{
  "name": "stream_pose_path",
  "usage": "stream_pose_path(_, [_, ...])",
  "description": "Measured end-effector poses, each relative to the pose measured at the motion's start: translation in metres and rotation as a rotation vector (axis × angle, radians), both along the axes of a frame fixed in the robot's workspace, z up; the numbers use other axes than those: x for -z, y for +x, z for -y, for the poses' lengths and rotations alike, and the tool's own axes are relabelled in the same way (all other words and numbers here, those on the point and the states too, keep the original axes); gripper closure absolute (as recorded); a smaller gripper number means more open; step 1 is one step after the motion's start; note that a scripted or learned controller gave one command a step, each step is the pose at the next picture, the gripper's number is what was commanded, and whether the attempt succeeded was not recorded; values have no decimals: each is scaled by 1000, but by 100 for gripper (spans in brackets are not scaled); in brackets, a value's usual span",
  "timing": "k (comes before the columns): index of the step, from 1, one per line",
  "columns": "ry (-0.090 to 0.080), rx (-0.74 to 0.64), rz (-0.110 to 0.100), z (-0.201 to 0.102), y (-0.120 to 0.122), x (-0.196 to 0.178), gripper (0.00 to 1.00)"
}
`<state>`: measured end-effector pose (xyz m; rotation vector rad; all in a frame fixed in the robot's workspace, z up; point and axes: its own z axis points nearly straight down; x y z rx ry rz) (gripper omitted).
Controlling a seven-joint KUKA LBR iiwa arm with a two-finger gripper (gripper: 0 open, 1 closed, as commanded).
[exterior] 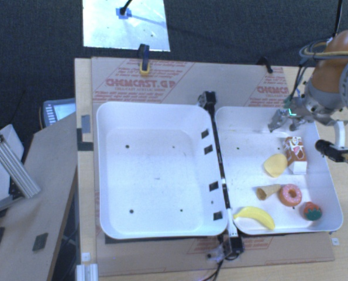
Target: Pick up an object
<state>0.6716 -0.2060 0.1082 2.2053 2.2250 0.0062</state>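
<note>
Dark carpet surrounds the bench (179,69), a tan board printed with red lettering, with a pale square sheet (126,16) lying on the floor beyond its far edge and a slanted aluminium rail (10,160) at far left. Yellow clamp (144,59) grips the board's far edge. Left bin (112,113), white and shallow, sits with only small dark holes marking its floor. Black clips (212,168) run down the seam where it meets the right bin (238,116). Right bin holds all the objects, grouped toward its near and right side: a banana (256,217) near the front wall by the seam; a small cone-shaped piece (268,191) just behind it; a yellow rounded piece (275,165) farther back; a pink frosted doughnut (290,195) touching or just beside the cone's right end; a brown-and-white block item (295,154) just right of the yellow piece; a red-and-green round item (312,211) near the front right corner. Gripper (277,123) hangs over the far right part of the right bin, behind the block item and apart from every object, nothing visible between its fingers; at this size, cannot tell whether they are spread or closed. Grey arm (337,69) with its orange band enters from the right above the bin's rim.
</note>
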Motion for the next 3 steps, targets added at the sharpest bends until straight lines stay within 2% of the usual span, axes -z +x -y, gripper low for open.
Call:
stream_pose_path(1, [2, 6, -7, -3, -3, 24, 0])
stream_pose_path(2, [-4, 5, 12, 2, 0, -155, 0])
stream_pose_path(3, [7, 5, -20, -1, -6, 24, 0])
